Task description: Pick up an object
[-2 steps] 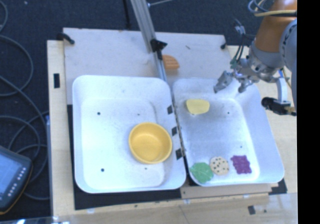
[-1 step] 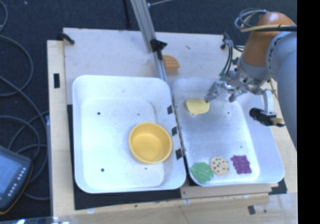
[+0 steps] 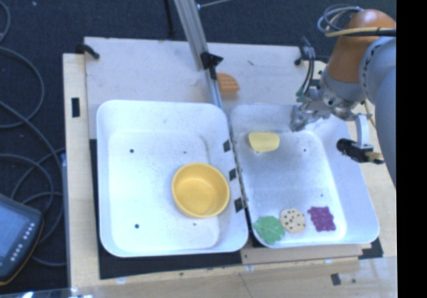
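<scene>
A pale yellow, rounded piece (image 3: 264, 141) lies flat on the floor of the right bin (image 3: 347, 177), toward that bin's eleven o'clock corner, touching nothing else. The claw (image 3: 298, 120) hangs at about two o'clock from it, near the bin's far wall and apart from the piece; nothing shows between its tips, and whether they stand wide or narrow cannot be told from this slant. Behind it the grey arm with its orange band (image 3: 353, 50) enters from three o'clock.

Along the right bin's six o'clock edge sit three small flat things in a row: a green round one (image 3: 269, 229), just beside it a speckled cookie-like disc (image 3: 292, 221), then a purple lumpy one (image 3: 322, 218).

The left bin (image 3: 127, 137) holds a yellow bowl (image 3: 200, 189), upright, at its four o'clock side. On the bench (image 3: 147, 67) at twelve o'clock, an orange object (image 3: 228, 83) lies beside a slanting metal rail (image 3: 190, 17).
</scene>
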Robot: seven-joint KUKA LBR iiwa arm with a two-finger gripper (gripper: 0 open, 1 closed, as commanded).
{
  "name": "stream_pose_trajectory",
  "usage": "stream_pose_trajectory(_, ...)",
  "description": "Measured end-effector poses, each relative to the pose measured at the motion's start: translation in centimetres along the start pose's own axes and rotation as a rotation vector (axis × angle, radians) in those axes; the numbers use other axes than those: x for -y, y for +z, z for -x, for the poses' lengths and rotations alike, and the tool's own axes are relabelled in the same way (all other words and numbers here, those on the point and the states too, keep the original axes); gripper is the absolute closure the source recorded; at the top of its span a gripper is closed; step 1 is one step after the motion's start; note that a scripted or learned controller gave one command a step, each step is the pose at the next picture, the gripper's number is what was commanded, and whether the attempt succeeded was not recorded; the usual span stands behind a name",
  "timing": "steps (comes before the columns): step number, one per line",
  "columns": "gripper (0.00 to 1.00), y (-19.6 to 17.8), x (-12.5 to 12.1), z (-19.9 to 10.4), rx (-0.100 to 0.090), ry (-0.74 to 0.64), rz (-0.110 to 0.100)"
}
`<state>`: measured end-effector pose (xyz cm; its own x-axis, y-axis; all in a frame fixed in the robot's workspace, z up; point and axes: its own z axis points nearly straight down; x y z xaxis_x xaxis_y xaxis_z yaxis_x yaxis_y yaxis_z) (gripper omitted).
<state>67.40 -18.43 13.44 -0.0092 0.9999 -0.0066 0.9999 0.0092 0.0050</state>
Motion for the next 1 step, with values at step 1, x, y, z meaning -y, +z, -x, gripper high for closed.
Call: stream_pose_trajectory(1, 1.0, -4.86, 0.06, 0.88, -0.005, 0.008, 0.001)
